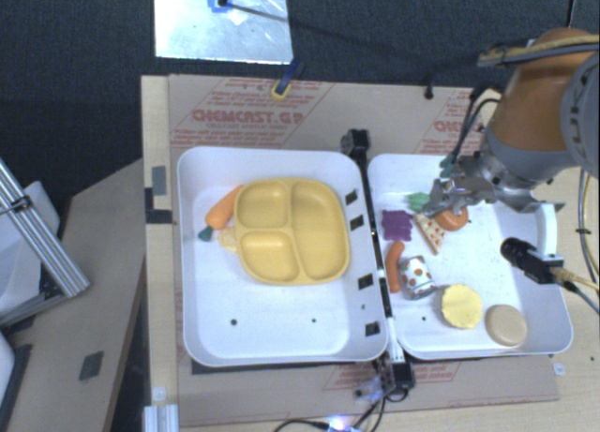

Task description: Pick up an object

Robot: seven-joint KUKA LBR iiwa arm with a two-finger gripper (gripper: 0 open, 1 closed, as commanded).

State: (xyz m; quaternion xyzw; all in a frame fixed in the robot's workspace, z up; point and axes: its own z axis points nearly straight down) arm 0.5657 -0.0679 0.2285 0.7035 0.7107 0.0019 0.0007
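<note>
The gripper (448, 198) is hanging low over the right bin (544, 327), right of centre in the frame, above an orange toy (454, 218) and a pizza slice (431, 231). Whether its jaws are open, I cannot tell. A yellow tray (286, 230) is sitting in the left bin (202, 327).

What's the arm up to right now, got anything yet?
Gripper low in right bin, over orange toy. Grasp unconfirmed. Pizza slice, purple piece crowd alongside.
</note>
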